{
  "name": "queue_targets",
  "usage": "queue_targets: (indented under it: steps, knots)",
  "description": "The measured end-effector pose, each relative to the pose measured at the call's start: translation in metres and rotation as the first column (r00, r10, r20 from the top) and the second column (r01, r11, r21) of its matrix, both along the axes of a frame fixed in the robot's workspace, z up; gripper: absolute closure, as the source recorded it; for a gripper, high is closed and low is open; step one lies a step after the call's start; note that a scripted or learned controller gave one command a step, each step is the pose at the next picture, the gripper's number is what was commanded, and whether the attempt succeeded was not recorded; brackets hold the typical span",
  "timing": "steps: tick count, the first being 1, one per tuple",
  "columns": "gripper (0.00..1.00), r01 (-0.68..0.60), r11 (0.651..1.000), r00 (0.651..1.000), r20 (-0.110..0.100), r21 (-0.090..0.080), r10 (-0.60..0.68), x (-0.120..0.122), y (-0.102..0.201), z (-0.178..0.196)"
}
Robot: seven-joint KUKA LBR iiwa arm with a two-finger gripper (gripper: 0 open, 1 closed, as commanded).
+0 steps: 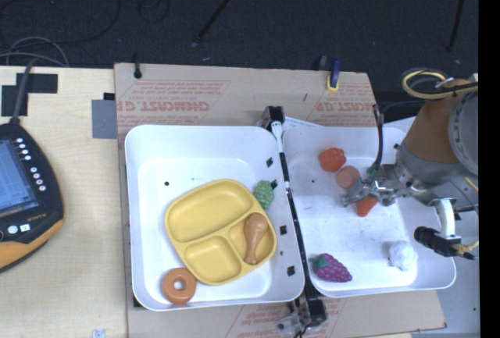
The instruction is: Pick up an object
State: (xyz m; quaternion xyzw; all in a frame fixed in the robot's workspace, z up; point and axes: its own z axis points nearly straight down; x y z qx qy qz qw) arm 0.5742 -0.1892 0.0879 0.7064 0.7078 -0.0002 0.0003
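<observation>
My gripper (364,193) is low over the middle of the right bin (437,275), reaching in from the right. A small orange piece (366,207) lies right at its near side, partly under it. A pinkish round piece (348,176) sits just left of the gripper, and a red pepper-like toy (331,159) lies beyond that. Whether anything is gripped is hidden by the gripper body. Purple grapes (332,268) and a white crumpled lump (401,254) rest near the bin's front.
The left bin (144,172) holds a yellow divided plate (195,215) with a brown drumstick (255,235) on it, a green floret (264,193) and a donut (179,286). The bins' shared rim (283,196) runs between them. A teach pendant (19,188) lies far left.
</observation>
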Motion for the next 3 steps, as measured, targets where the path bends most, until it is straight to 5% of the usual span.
queue_targets:
  steps: [1,2,3]
  knots:
    - [1.0,-0.003,1.0,1.0,-0.003,0.002,0.003,-0.001,0.001,0.01]
    - [1.0,-0.007,1.0,1.0,0.001,0.004,0.007,0.048,0.097,0.0]
    - [1.0,-0.007,1.0,1.0,0.007,0.004,0.007,0.056,0.186,0.106]
